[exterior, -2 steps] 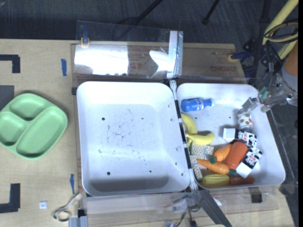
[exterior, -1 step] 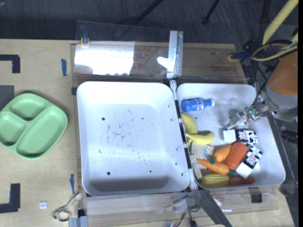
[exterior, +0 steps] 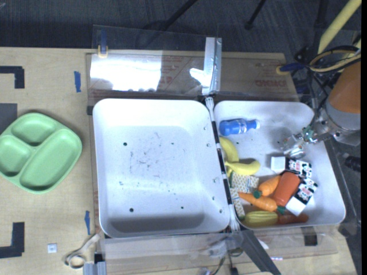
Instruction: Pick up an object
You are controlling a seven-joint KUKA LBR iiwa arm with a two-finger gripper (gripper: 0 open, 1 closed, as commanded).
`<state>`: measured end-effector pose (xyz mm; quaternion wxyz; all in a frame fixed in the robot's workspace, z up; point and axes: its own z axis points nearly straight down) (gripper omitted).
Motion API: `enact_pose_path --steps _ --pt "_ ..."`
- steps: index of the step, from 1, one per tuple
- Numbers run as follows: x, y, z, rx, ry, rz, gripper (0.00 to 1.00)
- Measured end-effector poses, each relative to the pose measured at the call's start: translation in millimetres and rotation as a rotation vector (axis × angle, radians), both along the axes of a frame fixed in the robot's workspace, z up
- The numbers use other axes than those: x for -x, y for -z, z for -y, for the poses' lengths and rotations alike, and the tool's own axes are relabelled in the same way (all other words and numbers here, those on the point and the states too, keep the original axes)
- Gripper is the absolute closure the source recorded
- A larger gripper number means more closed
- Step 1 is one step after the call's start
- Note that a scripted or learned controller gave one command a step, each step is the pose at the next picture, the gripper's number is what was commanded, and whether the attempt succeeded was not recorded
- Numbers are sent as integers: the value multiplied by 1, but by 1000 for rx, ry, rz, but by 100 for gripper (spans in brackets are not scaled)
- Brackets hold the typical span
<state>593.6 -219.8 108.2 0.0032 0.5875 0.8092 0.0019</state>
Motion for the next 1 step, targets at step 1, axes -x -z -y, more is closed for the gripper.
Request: enact_pose_path --steps 1 --pt "-34 17 3 6 -220 6 100"
